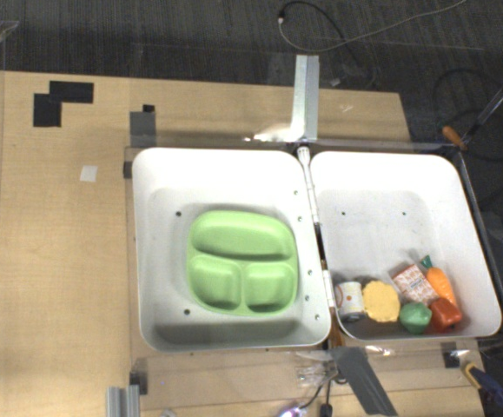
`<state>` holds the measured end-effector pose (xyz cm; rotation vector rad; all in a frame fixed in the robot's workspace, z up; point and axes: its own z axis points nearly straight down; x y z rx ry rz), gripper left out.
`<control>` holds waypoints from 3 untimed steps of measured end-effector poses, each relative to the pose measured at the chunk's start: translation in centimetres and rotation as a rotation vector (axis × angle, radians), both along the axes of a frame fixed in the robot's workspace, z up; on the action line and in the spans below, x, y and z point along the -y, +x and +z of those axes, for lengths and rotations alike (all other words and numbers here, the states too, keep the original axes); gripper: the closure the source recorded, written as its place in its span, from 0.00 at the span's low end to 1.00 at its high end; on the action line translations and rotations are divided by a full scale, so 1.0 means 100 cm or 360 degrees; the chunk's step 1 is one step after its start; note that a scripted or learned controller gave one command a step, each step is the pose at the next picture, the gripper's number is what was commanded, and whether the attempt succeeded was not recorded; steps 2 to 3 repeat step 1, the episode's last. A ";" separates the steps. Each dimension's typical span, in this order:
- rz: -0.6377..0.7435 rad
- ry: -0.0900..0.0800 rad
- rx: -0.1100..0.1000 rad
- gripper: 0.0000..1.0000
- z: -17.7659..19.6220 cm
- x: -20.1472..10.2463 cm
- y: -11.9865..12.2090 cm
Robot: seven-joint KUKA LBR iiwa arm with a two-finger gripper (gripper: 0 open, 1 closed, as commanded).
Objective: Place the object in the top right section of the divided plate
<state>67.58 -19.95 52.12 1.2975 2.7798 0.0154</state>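
We see open floor in upper right bin point(390, 198); toys point(407, 298) crowd its lower edge w/ little room btwn. Green plate point(241, 261) in left bin unobstructed.

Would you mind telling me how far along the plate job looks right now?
Nothing looks done yet: the green plate in the left bin has nothing in any section. Nothing is in hand either. The toys, among them a yellow disc, a can and a carrot, lie clustered in the right bin's near corner. Picking one and placing it in the top right section is all left.

A single fixed overhead view, slanted down on both white bins point(234, 168) from well above.
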 end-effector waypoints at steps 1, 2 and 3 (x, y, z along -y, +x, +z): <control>0.0005 -0.0006 0.0017 1.00 0.014 -0.001 0.001; 0.0005 -0.0006 0.0017 1.00 0.014 -0.001 0.001; 0.0005 -0.0006 0.0017 1.00 0.014 -0.001 0.001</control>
